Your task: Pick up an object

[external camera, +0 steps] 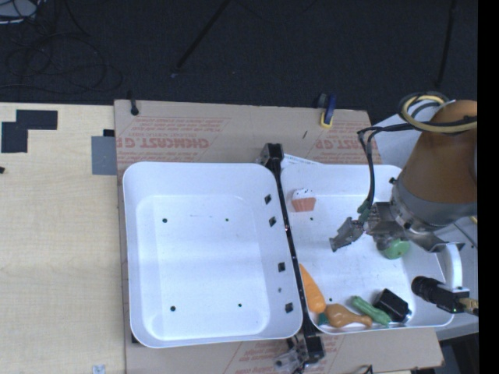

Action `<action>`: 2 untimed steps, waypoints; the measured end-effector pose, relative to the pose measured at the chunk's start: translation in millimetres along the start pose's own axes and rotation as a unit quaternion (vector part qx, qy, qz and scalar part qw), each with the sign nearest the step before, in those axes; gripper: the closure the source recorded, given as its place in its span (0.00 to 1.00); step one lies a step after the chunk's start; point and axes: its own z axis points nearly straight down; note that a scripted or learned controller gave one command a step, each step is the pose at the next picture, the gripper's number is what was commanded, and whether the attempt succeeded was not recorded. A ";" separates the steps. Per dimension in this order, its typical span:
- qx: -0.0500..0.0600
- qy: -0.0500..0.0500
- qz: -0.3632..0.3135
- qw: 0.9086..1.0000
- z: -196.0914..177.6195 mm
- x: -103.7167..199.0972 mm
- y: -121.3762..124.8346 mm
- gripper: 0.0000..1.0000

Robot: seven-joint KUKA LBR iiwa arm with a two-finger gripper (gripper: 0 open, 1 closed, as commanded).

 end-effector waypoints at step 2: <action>0.000 0.000 0.000 1.000 -8.5 57.3 98.4 1.00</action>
